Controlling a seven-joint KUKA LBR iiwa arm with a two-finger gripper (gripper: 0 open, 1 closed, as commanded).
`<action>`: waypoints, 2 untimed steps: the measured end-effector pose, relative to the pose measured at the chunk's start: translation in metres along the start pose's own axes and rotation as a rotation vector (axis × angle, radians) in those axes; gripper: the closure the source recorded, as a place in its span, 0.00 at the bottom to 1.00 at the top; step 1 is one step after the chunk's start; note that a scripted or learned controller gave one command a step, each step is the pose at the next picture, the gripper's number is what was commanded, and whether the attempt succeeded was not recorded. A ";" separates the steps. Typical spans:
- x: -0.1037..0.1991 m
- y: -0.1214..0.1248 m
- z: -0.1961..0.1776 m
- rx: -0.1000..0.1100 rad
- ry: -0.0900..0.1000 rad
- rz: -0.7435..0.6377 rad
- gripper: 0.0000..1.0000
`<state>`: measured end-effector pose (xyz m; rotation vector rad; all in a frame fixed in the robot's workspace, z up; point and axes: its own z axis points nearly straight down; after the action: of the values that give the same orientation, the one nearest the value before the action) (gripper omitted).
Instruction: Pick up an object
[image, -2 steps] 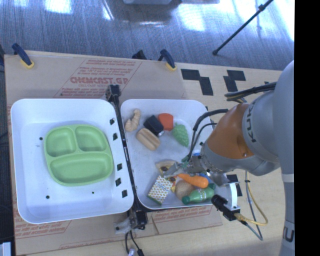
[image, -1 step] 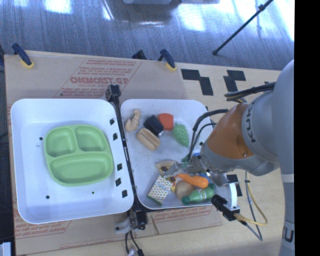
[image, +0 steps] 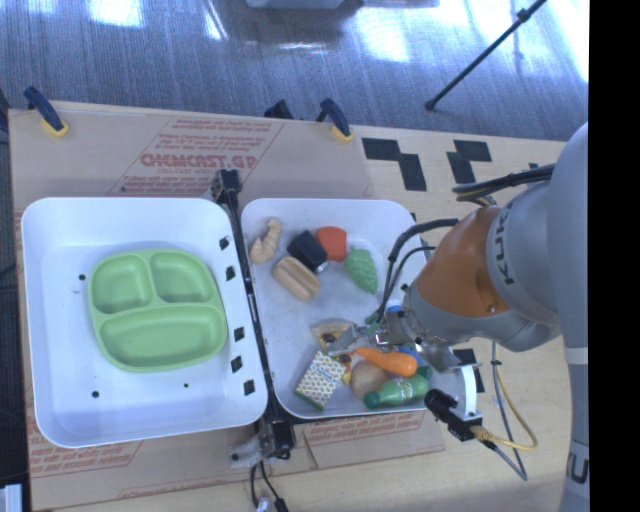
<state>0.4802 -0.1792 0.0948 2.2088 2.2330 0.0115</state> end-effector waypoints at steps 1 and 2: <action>-0.005 0.001 0.000 0.003 0.010 -0.004 0.00; 0.002 0.000 0.000 -0.001 -0.005 0.001 0.00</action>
<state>0.4798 -0.1772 0.0948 2.2071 2.2281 0.0069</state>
